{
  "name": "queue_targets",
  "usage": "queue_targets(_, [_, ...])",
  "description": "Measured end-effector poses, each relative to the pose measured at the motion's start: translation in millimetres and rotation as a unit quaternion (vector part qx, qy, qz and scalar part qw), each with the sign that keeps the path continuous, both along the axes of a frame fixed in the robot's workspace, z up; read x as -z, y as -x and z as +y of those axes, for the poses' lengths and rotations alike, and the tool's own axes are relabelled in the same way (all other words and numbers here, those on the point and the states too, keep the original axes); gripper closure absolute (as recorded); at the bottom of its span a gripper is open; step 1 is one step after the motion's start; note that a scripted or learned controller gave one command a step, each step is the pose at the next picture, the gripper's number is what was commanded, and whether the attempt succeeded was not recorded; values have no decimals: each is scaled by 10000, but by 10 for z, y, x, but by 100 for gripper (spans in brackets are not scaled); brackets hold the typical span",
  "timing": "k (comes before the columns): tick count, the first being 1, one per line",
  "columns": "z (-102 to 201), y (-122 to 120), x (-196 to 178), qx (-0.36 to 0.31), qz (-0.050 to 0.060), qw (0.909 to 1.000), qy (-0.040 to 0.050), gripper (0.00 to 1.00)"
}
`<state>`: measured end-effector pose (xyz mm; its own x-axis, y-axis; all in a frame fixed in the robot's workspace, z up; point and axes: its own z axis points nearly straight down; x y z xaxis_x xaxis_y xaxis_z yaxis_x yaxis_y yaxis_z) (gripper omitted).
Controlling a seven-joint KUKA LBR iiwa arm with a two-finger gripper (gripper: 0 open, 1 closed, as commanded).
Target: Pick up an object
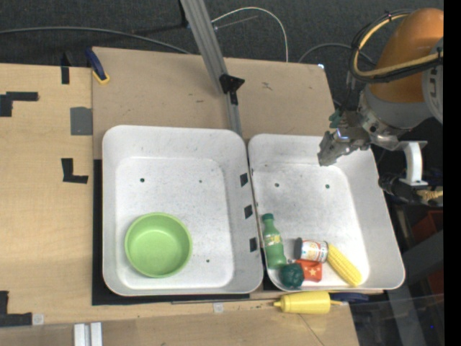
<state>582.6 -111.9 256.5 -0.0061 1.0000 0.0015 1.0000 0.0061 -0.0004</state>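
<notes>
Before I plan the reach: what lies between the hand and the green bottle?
Bare white bin floor in the camera view, between hand and green bottle.

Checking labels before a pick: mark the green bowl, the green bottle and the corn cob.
green bowl (158, 245), camera view, middle of its inside.
green bottle (273, 242), camera view, on its body.
corn cob (344, 264), camera view, middle of its length.

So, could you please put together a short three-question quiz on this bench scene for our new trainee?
1. True or false: the green bowl lies in the left bin.
2. Which lies outside both bins? A) corn cob B) yellow bottle C) green bottle
3. Over which corner of the right bin does the gripper hang?

Key: 1 true; 2 B; 3 the far right corner.
</notes>
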Motion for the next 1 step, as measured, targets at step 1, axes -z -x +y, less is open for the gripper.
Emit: queue_targets(1, [454, 168, -14, 4, 14, 10000, 2, 100])
